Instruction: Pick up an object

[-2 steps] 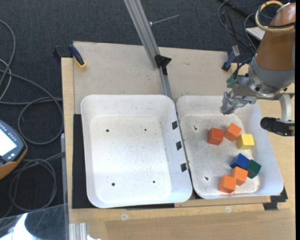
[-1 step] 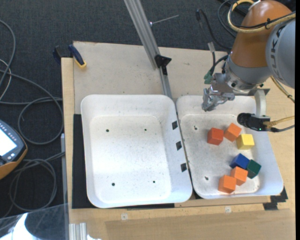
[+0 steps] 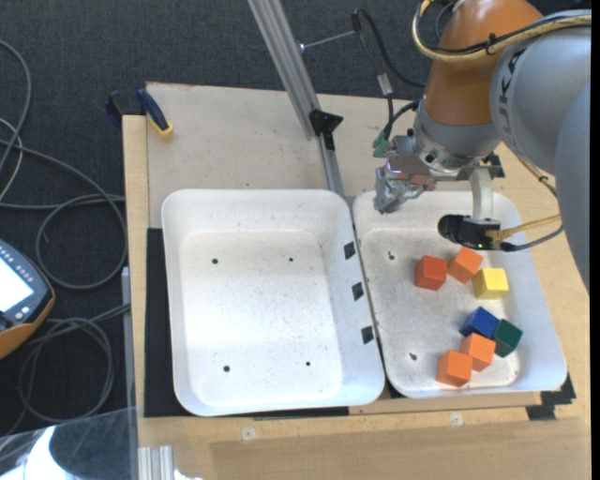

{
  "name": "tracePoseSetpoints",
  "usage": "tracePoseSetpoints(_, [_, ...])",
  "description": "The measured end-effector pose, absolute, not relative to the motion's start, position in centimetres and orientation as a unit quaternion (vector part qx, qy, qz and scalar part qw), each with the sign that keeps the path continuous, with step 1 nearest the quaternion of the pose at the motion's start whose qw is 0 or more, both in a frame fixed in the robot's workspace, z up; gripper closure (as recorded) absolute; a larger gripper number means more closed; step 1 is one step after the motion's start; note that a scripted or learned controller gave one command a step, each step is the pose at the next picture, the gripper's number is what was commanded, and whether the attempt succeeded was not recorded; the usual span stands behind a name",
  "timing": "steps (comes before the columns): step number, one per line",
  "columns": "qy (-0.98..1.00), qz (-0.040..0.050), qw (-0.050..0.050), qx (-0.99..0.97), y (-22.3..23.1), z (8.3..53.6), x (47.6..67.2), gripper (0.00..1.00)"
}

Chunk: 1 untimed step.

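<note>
blocks first: nearest to us, at the right bin's (image 3: 398, 370) front edge, we see an orange block (image 3: 455, 367) with a second orange block (image 3: 479, 350) touching it just behind. a blue block (image 3: 481, 322) sits against that second one, and a dark green block (image 3: 507, 336) lies just beside both, toward the right wall. a little farther back we find a yellow block (image 3: 491, 282), with another orange block (image 3: 464, 265) touching its far-left corner and a red-orange block (image 3: 431, 273) just left of that. all seven rest on the bin floor, none of them lifted.

to the left, the left bin (image 3: 187, 211) lies side by side with the right one, its floor speckled.

farther back, the gripper (image 3: 396, 195) hangs over the right bin's far-left corner, well apart from every block; we see nothing between its fingers, and we cannot tell whether they stand wide or narrow. above it rise the orange band (image 3: 478, 28) and the grey arm (image 3: 558, 89). a black sensor (image 3: 466, 231) on a white bracket hangs near the far orange block.
</note>
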<state>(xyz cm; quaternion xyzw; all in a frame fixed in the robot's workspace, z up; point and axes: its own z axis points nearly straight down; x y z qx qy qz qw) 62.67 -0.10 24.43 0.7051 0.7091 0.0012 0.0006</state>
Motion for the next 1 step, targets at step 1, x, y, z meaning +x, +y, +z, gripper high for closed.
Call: tracePoseSetpoints(1, [0.709, 0.0015, 0.001, 0.705, 4.08, 24.53, 64.17, 1.00])
